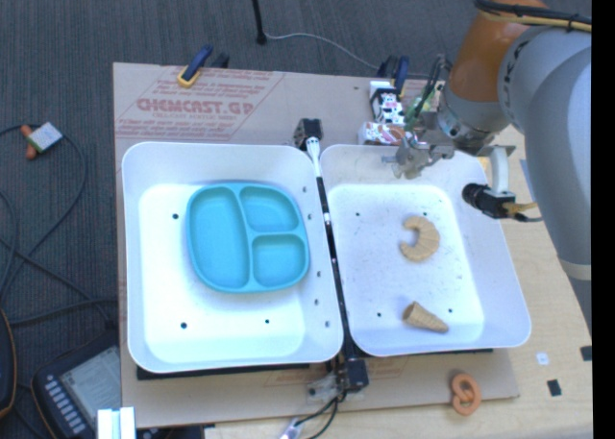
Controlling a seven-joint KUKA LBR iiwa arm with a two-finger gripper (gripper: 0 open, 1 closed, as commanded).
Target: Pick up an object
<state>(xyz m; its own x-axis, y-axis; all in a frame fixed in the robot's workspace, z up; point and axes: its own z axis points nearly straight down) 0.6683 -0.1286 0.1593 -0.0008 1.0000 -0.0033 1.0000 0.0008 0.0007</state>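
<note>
Bright, even overhead light, soft shadows, mild glare on white bins [332, 235], slightly soft focus.

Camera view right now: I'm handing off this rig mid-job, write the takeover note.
Gripper: at the far rim of the right white bin, nothing visible between its fingers.
Right bin: tan crescent-shaped piece mid-bin, tan cone-shaped piece nearer the front.
Left white bin: light blue three-compartment plastic tray.
Outside the bins: small orange ring-shaped item on the bench by the front right.
Done: nothing lifted.
Left: descend on one object, grasp, lift.
</note>
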